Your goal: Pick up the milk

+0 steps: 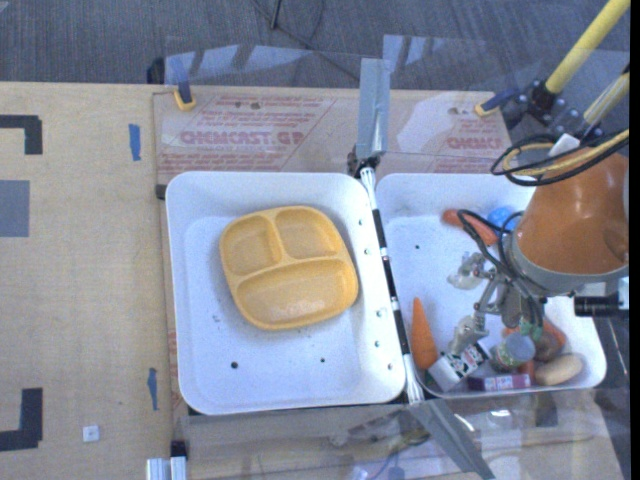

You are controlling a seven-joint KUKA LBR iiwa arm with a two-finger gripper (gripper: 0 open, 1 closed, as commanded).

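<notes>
Presently, the bench point(80, 268) carries two shallow white bins side by side. The left bin point(200, 368) holds one yellow divided plate point(288, 266), lying flat toward the bin's upper half, with three compartments facing up.

The right bin point(420, 230) holds a cluster of small items crowded along its lower edge. An orange carrot point(423, 333) lies against the left wall, pointing up. Near the lower wall sits a small white carton with dark markings, taken to be the milk point(462, 360), tipped over beside a purple bar-shaped item point(500, 380). A tan, potato-like item point(558, 370) rests at the lower right corner. A red-orange item point(470, 224) and a blue item point(500, 216) lie at the upper part of this bin, partly covered by the arm.

The arm's orange band point(580, 223) overhangs the right bin. The gripper point(497, 313) hangs below it, above the cluttered area, just up and right of the milk. Its metal fingers point(487, 303) appear spread, with nothing seen pinched between them. The milk rests on the bin floor, apart from the fingers.
</notes>
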